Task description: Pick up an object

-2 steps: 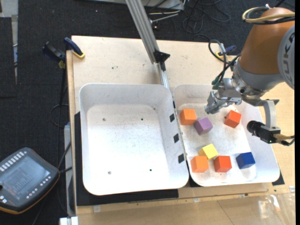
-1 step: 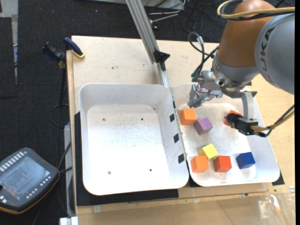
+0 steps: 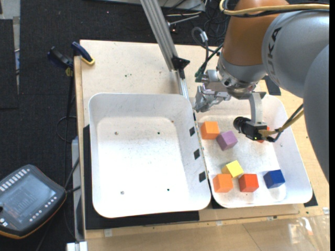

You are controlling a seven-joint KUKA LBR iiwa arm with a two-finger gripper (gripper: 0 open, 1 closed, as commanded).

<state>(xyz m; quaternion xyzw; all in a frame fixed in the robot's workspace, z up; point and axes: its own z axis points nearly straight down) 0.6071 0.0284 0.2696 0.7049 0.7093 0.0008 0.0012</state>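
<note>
Right bin (image 3: 293,156): cubes (image 3: 210,129) (below gripper (image 3: 203,104)).

A single fixed camera looks down at a slant from above the pale wooden bench (image 3: 131,61), far enough back to take in both shallow white bins. The steel two-finger gripper (image 3: 203,102) sits right of centre in the upper half. The left-hand white bin (image 3: 99,114) spreads to the gripper's left and below it; the right-hand white bin (image 3: 298,177) lies beneath and below it. The grey arm with its orange band (image 3: 251,25) enters above the gripper, from the right.
</note>
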